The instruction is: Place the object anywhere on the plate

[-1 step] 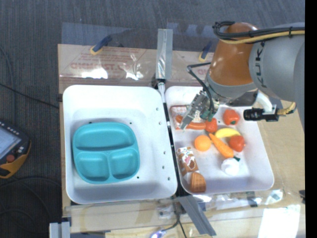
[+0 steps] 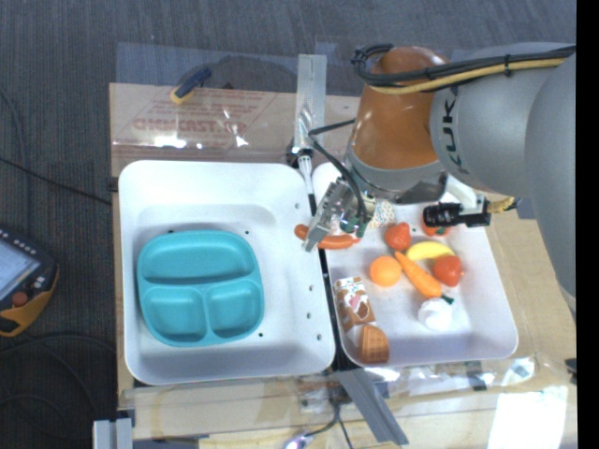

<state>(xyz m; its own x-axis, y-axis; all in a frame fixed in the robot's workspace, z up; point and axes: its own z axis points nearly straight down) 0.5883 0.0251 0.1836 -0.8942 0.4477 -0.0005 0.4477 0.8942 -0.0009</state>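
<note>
A teal plate (image 2: 198, 283) with three compartments lies in the left white bin (image 2: 159, 185). My gripper (image 2: 324, 229) hangs over the divide between the two bins, to the right of the plate and above its level. An orange-red sausage-shaped toy (image 2: 329, 241) lies crosswise between the fingertips, with the gripper shut on it. Both ends of the toy stick out on either side of the fingers. Nothing rests on the plate.
The right bin (image 2: 496, 316) holds several toy foods: a red tomato (image 2: 400, 236), a banana (image 2: 430, 250), an orange (image 2: 384, 270), a carrot (image 2: 419, 276), a second tomato (image 2: 448, 268), a white piece (image 2: 435, 314) and two pastries (image 2: 372, 342). The arm's body (image 2: 412, 120) covers the right bin's far side.
</note>
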